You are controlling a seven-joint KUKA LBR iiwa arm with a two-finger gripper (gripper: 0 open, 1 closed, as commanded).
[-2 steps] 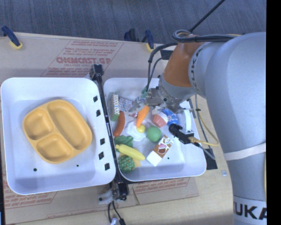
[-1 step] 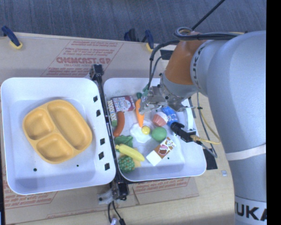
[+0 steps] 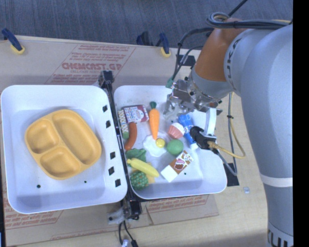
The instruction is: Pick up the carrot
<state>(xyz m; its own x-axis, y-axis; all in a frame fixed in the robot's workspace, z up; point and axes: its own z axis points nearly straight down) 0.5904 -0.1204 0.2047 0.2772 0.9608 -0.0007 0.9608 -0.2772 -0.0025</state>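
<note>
Camera view: the carrot is seen lying lengthwise in the right bin, near its far edge, tip toward the fried egg, beside the sausage. The gripper is poised just right of the carrot over the bin's far-right part; its state cannot be told. A yellow plate is held in the left bin.

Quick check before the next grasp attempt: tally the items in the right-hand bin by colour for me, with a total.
Orange: 2, the carrot and the sausage
Yellow: 1, the banana
Green: 2, the lime and the leafy greens
Blue: 1, the blue bottle
White: 1, the fried egg
Multicolour: 4, the snack packet, the carton, the cupcake and the pineapple
Total: 11
</note>
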